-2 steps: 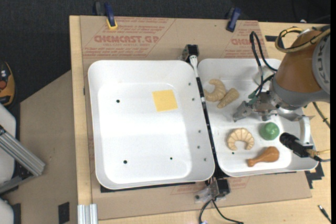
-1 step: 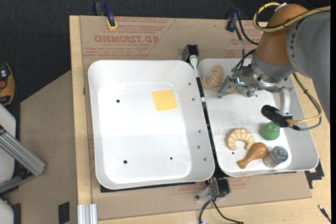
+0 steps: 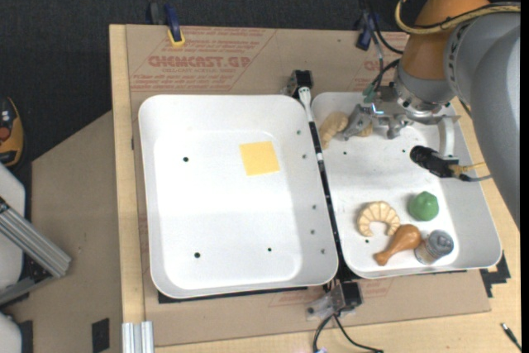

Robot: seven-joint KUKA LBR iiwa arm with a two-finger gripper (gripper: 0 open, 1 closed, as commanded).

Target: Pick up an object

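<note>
Camera view looks down on my bench, a brown board carrying two shallow white bins side by side. The left bin is the bigger-looking of the two and has a flat yellow square lying in its upper middle. The right bin is where my arm reaches in, grey with the orange band above the wrist. My pincer hangs low over the far left corner of that bin; whether it is spread or pressed together I cannot tell.

Just to the left of my pincer, almost touching it, lies a pale beige piece against the bin's left wall; its shape is too blurred to give a long axis.

Near the front of the bin sit a croissant, curved, and a brown drumstick whose long axis runs diagonally, thin end toward the front left. Beside them are a green ball and a small grey object, all well apart from my pincer.
</note>
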